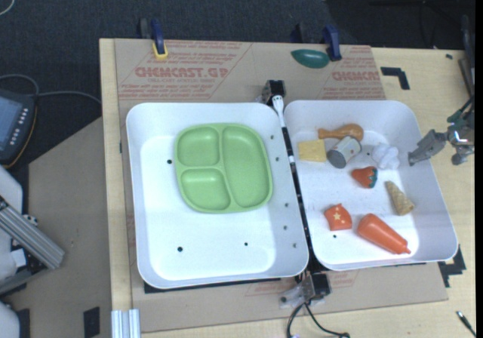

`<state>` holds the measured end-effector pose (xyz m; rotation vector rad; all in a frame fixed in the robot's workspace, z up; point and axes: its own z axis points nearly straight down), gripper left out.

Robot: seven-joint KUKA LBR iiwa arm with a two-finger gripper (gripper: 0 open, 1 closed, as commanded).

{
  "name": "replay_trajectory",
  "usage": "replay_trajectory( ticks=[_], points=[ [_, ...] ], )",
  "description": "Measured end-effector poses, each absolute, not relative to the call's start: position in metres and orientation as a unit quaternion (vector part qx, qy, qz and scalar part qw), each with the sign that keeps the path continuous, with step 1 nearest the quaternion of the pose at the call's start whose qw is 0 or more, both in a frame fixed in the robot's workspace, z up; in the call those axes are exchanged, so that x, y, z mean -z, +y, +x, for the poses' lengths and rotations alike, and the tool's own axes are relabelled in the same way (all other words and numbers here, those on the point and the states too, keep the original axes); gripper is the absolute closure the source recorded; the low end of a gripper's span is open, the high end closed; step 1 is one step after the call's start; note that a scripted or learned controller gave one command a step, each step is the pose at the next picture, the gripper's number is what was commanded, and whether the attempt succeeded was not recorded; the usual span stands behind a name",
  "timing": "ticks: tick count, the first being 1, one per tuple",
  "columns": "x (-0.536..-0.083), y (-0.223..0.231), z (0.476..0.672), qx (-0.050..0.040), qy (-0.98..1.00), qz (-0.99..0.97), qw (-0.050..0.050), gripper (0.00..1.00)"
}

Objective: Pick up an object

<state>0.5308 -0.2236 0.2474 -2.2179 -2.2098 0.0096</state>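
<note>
Pincer: I see my pincer [430, 145] at the right edge of the right bin [427, 201]. I cannot tell if it is released or clenched. Nothing hangs from it.
How far along: I think the job has hardly begun. No toy is lifted. All of them lie in the right bin. I must reach in, close on one, and lift it.
White lump: a small crinkly white thing [386, 155] lies nearest the pincer, inside the bin.
Cone: a tan pointed cone [399, 198] lies below the white lump. It looks rough.
Strawberry: a small red one [364, 176] with a green top, left of the white lump. It looks smooth.
Can: a little grey can [344, 153] on its side, left of the white lump.
Cheese: a flat yellow block [312, 151], touching the can or just beside it.
Drumstick: a brown one [341, 133], above the can.
Carrot: long, orange, shiny [383, 235], near the bin's front edge.
Red block: small and boxy [338, 217], left of the carrot.
Plate: a green plate [223, 167] with three parts sits in the left bin [151, 253], well apart from the pincer.
</note>
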Motion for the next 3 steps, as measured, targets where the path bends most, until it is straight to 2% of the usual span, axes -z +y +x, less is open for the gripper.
replay_trajectory(
  ticks=[1, 3],
  points=[
    [-0.254, -0.223, 0.533, 0.0000, -0.707, -0.707, 0.000, 0.00],
    [-0.159, -0.222, 0.546, -0.0009, -0.707, -0.707, 0.002, 0.00]
  ],
)
